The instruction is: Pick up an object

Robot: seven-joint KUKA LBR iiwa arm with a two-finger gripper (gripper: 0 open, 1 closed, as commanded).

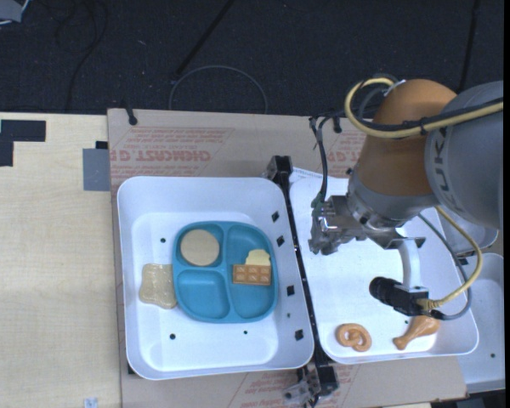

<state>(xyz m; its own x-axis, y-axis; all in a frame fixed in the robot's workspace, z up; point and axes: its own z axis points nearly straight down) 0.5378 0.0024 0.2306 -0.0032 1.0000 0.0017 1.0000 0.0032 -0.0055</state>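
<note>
Jaws: state unreadable, gripper point(323, 236) seen from above, apparently holding nothing, over right bin point(344, 291). Pretzel point(354, 337) and drumstick point(415, 331) near that bin's front wall; blue tray point(211, 300) in neighbouring bin.

The arm point(459, 151) is grey with a rounded orange band point(404, 134) above the wrist. Yellow and black cables point(370, 100) loop around it; the metal wrist block point(344, 223) looks dark grey.
</note>
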